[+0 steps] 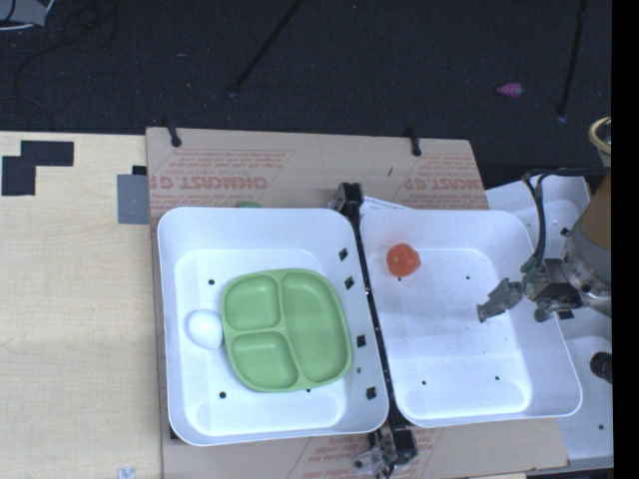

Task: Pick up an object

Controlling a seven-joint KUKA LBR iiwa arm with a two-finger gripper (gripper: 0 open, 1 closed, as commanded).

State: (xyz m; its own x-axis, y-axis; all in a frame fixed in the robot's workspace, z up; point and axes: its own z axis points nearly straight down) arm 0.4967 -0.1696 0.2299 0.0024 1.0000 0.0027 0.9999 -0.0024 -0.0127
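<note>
A small orange-red ball lies in the right bin, near its back left corner. At that bin's right side, over its white floor, hangs my gripper. It is open, its two grey fingers spread apart with nothing between them. The ball is well to the gripper's left and a little farther back. In the left bin a green divided plate lies flat, and a white egg-shaped object rests against its left edge.
Both bins sit on a cardboard sheet on the bench. A black divider with clips runs between them. The arm's wrist and cables stand over the right bin's right rim. Wide bare floor spreads across the front of the right bin.
</note>
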